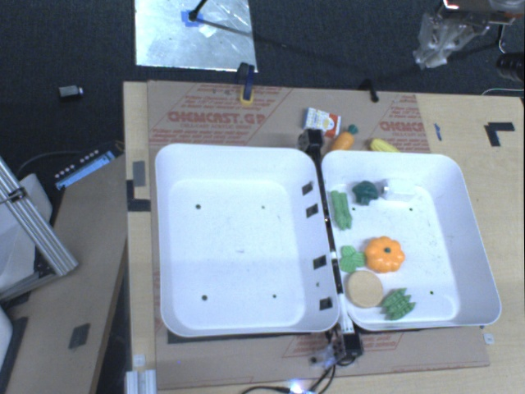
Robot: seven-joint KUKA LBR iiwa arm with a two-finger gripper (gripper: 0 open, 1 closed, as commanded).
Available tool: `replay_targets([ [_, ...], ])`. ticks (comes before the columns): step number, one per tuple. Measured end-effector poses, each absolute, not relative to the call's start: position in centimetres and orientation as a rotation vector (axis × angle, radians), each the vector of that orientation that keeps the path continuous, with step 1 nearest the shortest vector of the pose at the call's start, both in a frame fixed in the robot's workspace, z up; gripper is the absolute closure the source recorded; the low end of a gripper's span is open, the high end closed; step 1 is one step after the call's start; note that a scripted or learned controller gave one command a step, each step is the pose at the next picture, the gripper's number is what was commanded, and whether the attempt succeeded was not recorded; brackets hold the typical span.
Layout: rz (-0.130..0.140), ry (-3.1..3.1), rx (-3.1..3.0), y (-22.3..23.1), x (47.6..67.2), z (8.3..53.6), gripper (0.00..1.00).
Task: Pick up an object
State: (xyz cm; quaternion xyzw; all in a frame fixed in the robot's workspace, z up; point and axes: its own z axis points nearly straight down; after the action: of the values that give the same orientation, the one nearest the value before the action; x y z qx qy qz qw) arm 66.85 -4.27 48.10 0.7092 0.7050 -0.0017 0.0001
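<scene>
From the camera above, I see the gripper [443, 43] high at the far right corner of the bench [213, 105], well apart from both bins, and it carries nothing that I can see. It is blurred, so I cannot tell how the jaws stand.

The things to pick lie in the right bin [476, 245], all toward its left side. I count one orange pumpkin [383, 254], one tan round disc [365, 288], and four green pieces: a long one [340, 209] by the left wall, a dark one [366, 191] near the far edge, a small one [351, 258] touching the pumpkin's left, and a ridged one [397, 304] at the near edge. The left bin [176, 179] is the second bin.

I judge the pumpkin the best target. I would bring the arm over it, come down straight, and close across its width, away from the small green piece.
</scene>
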Motion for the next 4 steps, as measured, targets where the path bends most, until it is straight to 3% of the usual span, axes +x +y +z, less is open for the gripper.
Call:
replay_targets([
  [1,0.01,2.224,2.21,-1.0,65.2,53.9,1.0],
  [2,-0.007,2.216,2.228,-9.0,66.8,47.3,1.0],
  [3,-0.004,2.22,2.223,-11.4,66.8,42.7,1.0],
  [4,0.015,2.218,2.206,-10.2,65.4,54.4,1.0],
])
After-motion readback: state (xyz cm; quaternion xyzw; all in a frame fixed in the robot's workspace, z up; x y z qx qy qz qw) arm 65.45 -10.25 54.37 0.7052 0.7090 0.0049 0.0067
